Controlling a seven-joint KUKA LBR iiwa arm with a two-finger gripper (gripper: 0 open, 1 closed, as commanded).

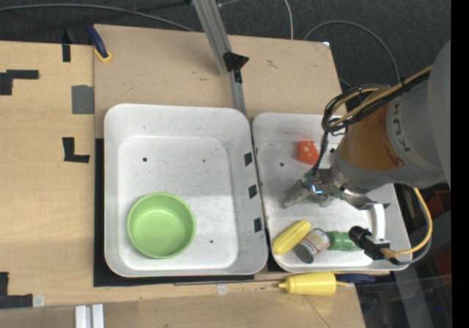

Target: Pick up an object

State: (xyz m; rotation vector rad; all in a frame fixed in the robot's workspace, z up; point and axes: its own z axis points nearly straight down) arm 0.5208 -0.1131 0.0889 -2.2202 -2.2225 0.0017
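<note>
Yellow bottle (314, 284) lies bottom centre; end effector (311, 189), spread and grasping nothing, should centre over yellow banana (291, 236) before clenching

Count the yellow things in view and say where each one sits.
3. One yellow object lies at the right bin's front left corner; a yellow-handled tool lies on the bench just in front of that bin; a small yellow piece sits at the bench's far left. The arm may hide more.
</note>
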